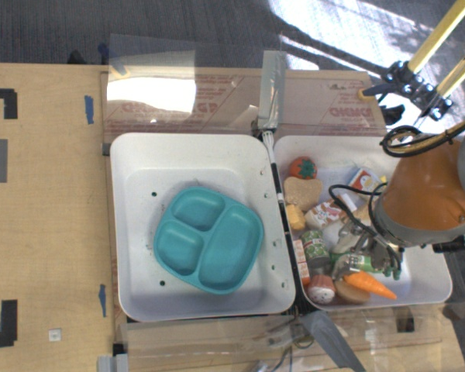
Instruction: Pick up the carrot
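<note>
A smooth, matt teal plastic tray [209, 241] sits in a glossy white plastic bin [132, 208]; the table [46, 208] shows bare, matt wood.

Two shallow white bins sit side by side on the bench [46, 208]; the left bin [132, 177] holds a teal divided tray [208, 240]. In the right bin [438, 281], the carrot [368, 285] lies near the front edge among mixed toy foods. The end effector [370, 253] hangs just above the carrot, under the arm's orange band [430, 188].
</note>
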### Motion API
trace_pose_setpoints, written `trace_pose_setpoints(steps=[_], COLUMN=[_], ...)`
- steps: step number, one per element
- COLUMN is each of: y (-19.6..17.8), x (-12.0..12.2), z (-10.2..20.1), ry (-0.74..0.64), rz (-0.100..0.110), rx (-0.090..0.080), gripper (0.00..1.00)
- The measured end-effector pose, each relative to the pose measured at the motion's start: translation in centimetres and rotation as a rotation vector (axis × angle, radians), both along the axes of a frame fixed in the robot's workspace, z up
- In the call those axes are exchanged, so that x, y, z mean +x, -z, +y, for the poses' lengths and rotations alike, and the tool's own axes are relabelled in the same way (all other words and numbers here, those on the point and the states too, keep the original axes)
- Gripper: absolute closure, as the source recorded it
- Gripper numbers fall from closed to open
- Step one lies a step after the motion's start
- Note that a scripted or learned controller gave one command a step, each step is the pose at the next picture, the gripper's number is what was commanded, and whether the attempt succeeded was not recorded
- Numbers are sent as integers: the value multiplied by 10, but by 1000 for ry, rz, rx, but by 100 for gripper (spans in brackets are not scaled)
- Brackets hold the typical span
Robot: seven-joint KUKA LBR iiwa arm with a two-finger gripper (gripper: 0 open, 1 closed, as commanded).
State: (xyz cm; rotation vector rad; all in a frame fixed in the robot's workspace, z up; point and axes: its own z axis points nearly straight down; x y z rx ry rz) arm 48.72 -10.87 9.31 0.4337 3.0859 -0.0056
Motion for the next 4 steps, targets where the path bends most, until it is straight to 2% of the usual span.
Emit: trace_pose_setpoints(steps=[1, 2, 3, 4], y=[0, 0, 0, 0], x=[0, 30, 23, 28], z=[-5, -70, -87, -100], ry=[-346, -291, -703, -1268], rz=[-1, 7, 3, 6], rx=[-5, -5, -9, -20], gripper=[100, 100, 100, 100])
